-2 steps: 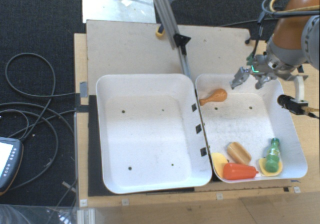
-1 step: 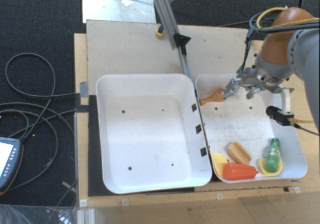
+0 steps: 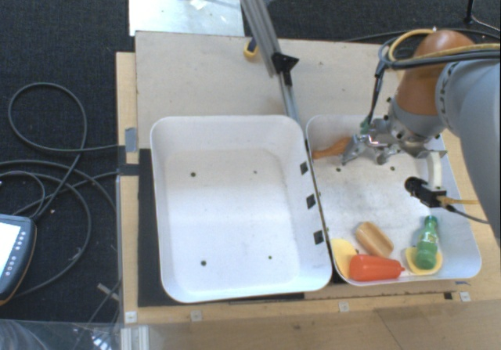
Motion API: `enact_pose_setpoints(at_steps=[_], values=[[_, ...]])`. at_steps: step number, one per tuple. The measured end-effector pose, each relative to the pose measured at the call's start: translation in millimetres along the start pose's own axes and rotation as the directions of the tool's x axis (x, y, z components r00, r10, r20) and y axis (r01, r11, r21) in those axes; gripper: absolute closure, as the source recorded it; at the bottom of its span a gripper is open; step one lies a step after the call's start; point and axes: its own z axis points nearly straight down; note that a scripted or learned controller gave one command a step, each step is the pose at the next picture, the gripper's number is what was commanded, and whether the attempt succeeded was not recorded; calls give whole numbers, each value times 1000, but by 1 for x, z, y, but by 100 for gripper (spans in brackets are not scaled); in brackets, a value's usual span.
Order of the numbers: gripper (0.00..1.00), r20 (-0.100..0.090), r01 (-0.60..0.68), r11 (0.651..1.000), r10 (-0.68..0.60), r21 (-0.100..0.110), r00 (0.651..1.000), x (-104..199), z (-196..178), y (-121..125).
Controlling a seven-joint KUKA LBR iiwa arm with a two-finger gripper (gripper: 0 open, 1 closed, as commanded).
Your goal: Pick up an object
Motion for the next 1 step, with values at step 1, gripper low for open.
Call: enact_pose_setpoints(at_steps=[1], values=[[100,1,3,1000,-3,-7,1000,0,-14,2]])
